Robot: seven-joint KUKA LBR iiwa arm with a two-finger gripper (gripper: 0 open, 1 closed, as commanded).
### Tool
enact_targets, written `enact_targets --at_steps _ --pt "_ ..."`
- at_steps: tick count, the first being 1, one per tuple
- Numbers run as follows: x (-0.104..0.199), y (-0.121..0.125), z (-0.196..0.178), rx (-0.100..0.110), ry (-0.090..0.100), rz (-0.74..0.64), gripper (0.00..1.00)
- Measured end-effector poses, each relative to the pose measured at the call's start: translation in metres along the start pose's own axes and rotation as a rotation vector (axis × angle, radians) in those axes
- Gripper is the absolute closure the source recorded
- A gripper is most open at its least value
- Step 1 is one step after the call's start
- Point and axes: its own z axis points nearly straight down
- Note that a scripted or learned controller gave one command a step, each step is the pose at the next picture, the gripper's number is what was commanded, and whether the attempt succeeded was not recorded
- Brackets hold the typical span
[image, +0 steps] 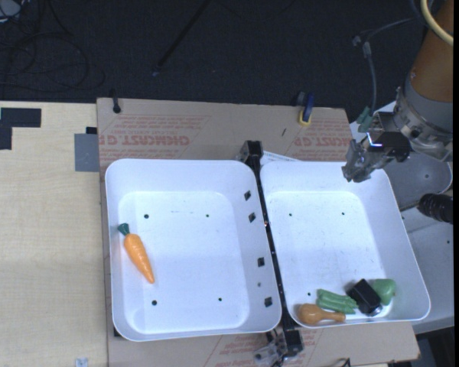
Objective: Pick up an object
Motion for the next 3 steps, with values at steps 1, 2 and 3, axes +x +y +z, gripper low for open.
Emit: enact_targets --at_steps 1,2,3 --pt "-0.042 0.034 0.11 0.009 -0.001 0.002 1.0" --pt "0.028 0.051 0.074 -0.004 0.002 -0.008 1.0" --pt "0.046 0.101 -0.101 -0.02 -0.001 -0.004 1.0"
